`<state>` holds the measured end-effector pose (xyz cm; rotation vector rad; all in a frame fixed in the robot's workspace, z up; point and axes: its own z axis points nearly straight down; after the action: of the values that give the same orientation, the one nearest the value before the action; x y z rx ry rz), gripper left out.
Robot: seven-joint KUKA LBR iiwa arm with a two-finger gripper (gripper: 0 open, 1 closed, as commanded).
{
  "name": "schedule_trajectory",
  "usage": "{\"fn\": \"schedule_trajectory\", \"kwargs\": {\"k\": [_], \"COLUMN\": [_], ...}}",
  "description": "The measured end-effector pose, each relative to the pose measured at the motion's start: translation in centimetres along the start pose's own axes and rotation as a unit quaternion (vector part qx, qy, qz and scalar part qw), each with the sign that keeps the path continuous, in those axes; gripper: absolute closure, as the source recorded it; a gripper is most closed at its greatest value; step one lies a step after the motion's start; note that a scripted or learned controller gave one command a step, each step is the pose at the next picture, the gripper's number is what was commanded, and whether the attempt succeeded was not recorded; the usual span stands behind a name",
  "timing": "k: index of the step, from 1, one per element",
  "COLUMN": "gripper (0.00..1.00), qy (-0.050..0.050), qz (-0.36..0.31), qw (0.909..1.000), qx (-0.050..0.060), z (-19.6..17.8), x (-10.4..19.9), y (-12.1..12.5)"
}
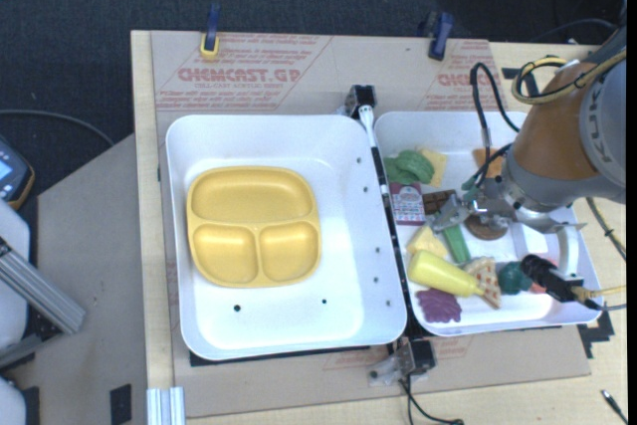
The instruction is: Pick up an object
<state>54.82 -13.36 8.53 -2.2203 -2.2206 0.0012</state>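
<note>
A green cylindrical piece [456, 244] is seen just below the pincer [460, 212] in the right bin [567, 306], apparently at its tips, though whether it is clamped cannot be told, nor whether the pincer is apart or together. A yellow cone-shaped toy [443, 273] lies further below, with a purple piece [439, 305] beneath that. A green leafy item [409, 166] lies above the pincer. To its left, the left bin [348, 304] carries a yellow divided plate [255, 225]. Both bins rest on the counter [159, 333].
</note>
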Motion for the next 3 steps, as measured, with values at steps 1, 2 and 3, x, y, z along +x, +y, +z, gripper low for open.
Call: {"fn": "schedule_trajectory", "kwargs": {"k": [1, 2, 3], "gripper": [1.00, 1.00, 1.00], "qy": [-0.003, -0.002, -0.001], "qz": [0.001, 0.000, -0.001], "qw": [1.0000, 1.0000, 1.0000], "qx": [-0.005, -0.004, -0.004], "z": [-1.3, -7.3, -11.7], "x": [-0.2, -1.0, -0.6], "y": [0.2, 0.7, 0.9]}}
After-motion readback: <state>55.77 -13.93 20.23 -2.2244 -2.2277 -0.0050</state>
